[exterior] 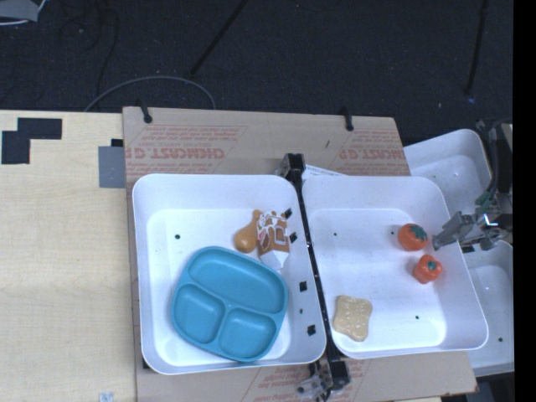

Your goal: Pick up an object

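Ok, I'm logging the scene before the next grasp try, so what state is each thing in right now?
Blue divided plate: flat in the left bin, compartments bare.
Giraffe toy: on its side above the plate.
Two tomato toys: loose in the right bin, apart.
Toast piece: lying flat.
Claw: at the right bin's edge, holding nothing.

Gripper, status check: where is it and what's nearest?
Gripper at right bin's right edge, holding nothing. Two orange tomato toys nearest, untouched. Nothing between them.

Dark carpeted floor [251,40] strewn with black cables [151,82], pale wooden benchtop [59,266], brown cardboard sheet [251,145]
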`<act>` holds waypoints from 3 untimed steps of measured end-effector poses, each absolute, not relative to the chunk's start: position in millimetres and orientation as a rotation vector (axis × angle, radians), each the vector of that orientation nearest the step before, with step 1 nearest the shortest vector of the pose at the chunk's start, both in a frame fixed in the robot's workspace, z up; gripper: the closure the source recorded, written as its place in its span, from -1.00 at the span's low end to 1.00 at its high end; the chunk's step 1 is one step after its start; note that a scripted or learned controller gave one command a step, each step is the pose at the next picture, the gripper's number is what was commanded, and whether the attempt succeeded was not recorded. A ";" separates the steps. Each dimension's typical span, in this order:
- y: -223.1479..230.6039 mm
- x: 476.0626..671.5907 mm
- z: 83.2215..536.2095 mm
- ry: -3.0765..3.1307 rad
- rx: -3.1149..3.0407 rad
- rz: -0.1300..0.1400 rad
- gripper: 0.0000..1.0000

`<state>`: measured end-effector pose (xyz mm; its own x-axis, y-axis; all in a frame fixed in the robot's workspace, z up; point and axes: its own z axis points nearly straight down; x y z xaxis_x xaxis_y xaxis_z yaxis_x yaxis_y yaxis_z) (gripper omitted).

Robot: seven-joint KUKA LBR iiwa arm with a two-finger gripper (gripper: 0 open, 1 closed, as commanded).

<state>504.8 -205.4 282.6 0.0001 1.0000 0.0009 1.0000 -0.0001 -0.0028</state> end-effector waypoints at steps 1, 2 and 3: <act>-197.9 496.6 227.8 -2.216 -2.216 0.005 -1.00; -197.0 503.5 182.0 -2.217 -2.218 0.004 -1.00; -204.8 507.9 126.3 -2.216 -2.218 0.004 -1.00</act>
<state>507.9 -204.8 126.3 0.0007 1.0000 0.0025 1.0000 -0.0007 -0.0062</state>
